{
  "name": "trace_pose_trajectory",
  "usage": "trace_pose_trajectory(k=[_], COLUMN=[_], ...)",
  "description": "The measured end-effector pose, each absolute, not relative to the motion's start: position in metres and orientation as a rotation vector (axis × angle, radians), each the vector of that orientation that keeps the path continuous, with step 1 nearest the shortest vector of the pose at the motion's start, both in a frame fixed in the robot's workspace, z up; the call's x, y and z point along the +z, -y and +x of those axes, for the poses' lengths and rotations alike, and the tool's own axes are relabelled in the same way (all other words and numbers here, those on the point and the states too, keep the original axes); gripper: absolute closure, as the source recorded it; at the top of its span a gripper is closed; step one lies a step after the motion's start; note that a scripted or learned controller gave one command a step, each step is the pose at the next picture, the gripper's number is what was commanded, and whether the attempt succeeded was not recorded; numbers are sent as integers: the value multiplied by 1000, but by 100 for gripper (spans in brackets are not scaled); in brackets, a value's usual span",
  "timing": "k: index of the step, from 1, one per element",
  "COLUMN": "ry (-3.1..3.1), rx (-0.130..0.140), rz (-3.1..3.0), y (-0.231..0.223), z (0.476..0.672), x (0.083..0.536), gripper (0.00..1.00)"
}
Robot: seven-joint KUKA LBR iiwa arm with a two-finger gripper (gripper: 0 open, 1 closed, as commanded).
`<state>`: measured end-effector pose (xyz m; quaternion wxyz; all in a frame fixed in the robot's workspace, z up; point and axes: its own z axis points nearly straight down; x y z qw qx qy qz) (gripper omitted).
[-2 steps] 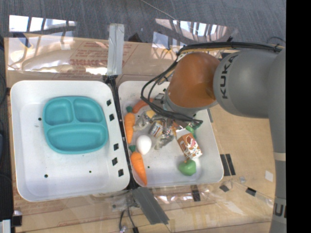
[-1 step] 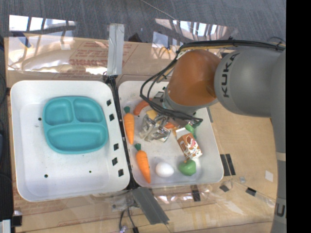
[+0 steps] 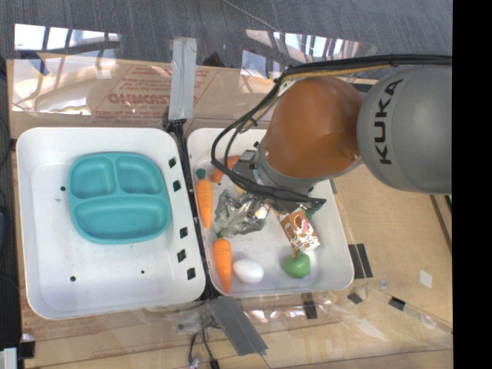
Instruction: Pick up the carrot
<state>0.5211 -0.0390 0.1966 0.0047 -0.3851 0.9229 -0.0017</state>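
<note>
Three carrots lie in the right bin (image 3: pixel 338 241). One carrot (image 3: pixel 204 204) lies along the bin's left wall, its green top pointing to the back. A second carrot (image 3: pixel 222 260) rests at the front left corner. A third carrot (image 3: pixel 225 167) peeks out at the back, half hidden under the arm. My gripper (image 3: pixel 242 211) is low in the middle of the right bin, just right of the first carrot and above the second. The orange wrist band (image 3: pixel 311 129) covers much of the bin's back.
A white egg (image 3: pixel 247 270), a green fruit (image 3: pixel 296 265) and a printed snack packet (image 3: pixel 300 231) lie at the right bin's front. The left bin (image 3: pixel 38 229) holds a teal divided plate (image 3: pixel 118 197). Black cables (image 3: pixel 238 129) loop off the wrist.
</note>
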Motion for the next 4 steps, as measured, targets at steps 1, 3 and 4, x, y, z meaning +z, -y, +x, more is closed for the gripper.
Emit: trace_pose_trajectory(k=[1, 3, 4], ry=[-2733, -1953, -2189], rx=[0, 3, 2], rz=[-1540, -2461, -2250], y=[8, -21, -32], z=[501, 477, 495], x=[217, 200, 191], gripper=[100, 100, 100])
